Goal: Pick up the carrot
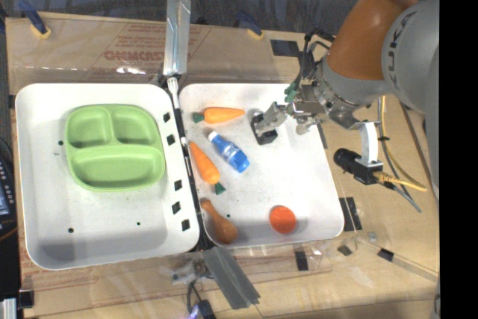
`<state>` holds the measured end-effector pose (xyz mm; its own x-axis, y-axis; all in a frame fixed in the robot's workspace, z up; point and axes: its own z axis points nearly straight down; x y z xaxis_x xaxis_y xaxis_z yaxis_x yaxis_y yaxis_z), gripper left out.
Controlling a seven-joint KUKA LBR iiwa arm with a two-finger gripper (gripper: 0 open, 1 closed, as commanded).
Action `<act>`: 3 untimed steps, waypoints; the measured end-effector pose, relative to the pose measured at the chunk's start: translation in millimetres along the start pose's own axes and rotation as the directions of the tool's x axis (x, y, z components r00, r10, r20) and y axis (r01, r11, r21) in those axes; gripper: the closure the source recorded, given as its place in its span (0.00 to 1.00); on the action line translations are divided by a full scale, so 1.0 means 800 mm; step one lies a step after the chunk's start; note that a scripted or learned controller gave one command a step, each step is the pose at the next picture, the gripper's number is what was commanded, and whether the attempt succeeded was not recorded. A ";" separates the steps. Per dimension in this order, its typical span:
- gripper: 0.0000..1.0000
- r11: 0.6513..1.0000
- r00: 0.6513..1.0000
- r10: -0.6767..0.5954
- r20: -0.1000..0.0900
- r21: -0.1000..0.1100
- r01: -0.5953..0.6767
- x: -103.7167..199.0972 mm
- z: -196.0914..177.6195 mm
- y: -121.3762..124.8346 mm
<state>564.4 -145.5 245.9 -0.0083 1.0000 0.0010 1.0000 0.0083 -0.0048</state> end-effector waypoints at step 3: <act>0.00 0.977 0.977 -0.214 0.000 0.000 0.214 0.059 0.113 0.116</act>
<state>656.6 -97.7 155.5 -0.2219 0.9751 0.0018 0.9751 0.2219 -0.0046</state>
